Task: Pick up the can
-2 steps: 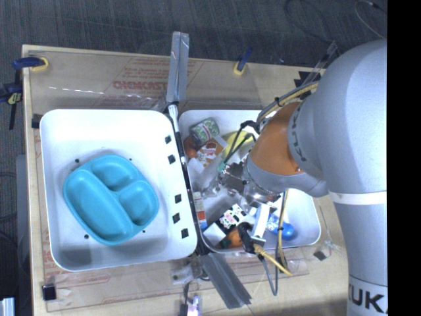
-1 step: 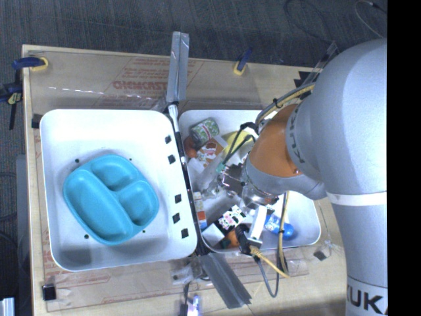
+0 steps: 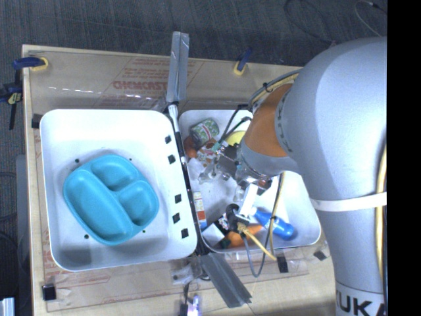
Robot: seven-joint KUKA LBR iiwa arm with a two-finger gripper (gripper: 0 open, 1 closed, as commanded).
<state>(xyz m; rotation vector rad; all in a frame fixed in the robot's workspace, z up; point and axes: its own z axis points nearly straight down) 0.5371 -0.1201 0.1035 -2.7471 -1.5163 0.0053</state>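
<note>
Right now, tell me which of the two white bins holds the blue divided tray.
The left bin: the blue divided tray lies alone there. The right bin holds the can and clutter.

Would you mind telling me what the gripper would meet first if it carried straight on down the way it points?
Probably the bare floor of the right bin beneath the gripper, with the can just beyond; depth is unclear from above.

bench (image 3: 99, 68), two white bins (image 3: 66, 127)
</note>
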